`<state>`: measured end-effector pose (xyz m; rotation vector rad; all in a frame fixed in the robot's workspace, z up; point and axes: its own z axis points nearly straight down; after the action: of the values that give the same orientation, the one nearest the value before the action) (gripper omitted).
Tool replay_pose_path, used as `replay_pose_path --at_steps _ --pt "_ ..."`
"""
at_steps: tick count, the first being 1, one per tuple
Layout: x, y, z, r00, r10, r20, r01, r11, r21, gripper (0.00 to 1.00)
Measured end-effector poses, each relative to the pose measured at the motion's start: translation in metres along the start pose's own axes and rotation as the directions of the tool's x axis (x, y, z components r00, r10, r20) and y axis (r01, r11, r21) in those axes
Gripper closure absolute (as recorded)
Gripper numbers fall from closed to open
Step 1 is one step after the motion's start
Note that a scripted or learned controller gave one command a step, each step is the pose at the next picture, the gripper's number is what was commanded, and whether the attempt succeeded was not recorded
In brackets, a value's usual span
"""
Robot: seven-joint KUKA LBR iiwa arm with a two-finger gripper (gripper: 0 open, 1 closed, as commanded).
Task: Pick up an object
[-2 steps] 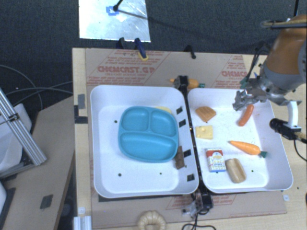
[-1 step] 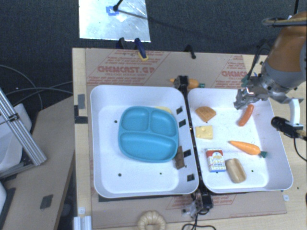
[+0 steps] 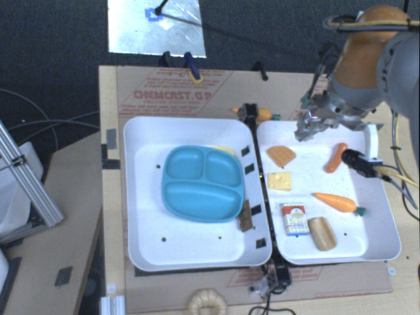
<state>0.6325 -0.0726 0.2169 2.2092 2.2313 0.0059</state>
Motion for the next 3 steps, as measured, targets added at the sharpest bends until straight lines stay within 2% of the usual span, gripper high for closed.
replay_pose_path --at_steps 1,3 --pt "0.055 0.010 -0.011 1.000 0.000 -0.001 0.000 1.000 0.001 1.00" --pt "0.061 0.020 -0.018 1.000 0.004 0.002 -0.004 1.000 0.001 1.00"
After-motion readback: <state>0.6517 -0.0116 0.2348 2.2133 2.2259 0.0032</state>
